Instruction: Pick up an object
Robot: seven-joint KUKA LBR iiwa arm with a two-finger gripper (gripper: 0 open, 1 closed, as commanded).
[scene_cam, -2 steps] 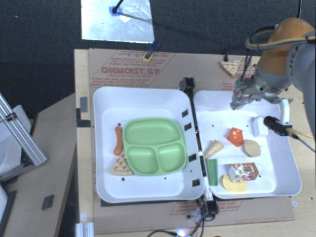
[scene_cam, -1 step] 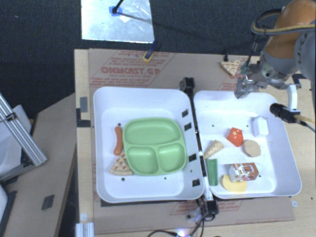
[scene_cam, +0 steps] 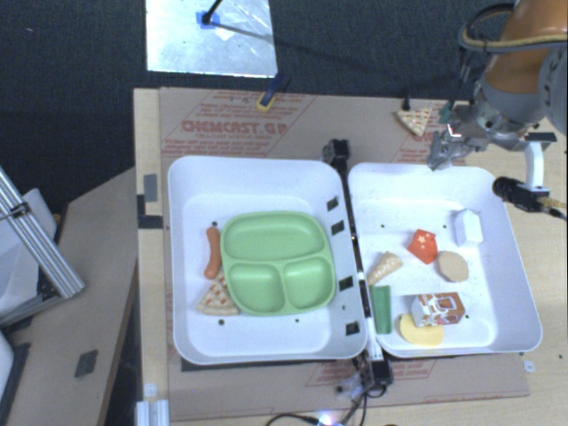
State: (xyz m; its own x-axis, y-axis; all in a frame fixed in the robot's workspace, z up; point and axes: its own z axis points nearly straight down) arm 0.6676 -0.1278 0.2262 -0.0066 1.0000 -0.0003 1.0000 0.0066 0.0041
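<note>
Two bins (scene_cam: 497,327) sit on the desk (scene_cam: 293,118); the tool (scene_cam: 441,156) hovers above the right bin's far rim, grip state unclear.

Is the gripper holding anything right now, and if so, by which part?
Nothing is visibly held. The gripper hangs above the far rim of the right bin, with no object between its fingertips. The red block lies untouched in that bin.

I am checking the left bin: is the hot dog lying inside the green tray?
No. The hot dog lies on the left bin's white floor, beside the green tray's left edge.
</note>
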